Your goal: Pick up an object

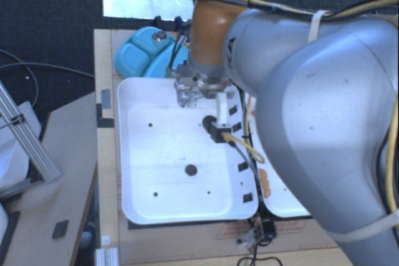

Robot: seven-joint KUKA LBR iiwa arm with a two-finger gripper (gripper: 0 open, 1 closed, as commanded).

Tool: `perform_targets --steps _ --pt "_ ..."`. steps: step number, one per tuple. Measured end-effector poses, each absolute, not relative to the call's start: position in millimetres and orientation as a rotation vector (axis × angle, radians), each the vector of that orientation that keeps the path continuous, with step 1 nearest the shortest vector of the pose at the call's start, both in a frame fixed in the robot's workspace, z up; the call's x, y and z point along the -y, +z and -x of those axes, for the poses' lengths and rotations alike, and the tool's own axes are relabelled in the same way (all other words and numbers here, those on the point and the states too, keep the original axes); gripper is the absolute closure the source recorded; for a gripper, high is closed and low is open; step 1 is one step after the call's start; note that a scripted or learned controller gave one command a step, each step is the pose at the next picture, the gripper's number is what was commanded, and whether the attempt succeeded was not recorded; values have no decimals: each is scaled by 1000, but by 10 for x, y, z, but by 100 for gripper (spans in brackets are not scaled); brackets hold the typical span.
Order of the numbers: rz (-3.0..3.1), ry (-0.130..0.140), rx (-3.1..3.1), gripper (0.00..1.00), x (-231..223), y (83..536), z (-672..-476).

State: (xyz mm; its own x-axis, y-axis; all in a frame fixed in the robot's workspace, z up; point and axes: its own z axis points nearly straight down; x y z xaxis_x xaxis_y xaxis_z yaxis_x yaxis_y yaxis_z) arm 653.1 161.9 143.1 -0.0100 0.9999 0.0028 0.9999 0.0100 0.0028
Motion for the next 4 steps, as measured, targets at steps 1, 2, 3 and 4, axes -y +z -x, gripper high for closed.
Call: perform_targets --steps 1,2,3,4 --pt "2212 5 2225 100 -1756 1412 -5799" --pt "2230 -18 2227 100 -1386 2385 -6621" --pt "2231 9 2208 100 -219 2146 -5857" --pt "2209 0 2229 100 -1018 1826 -5734"
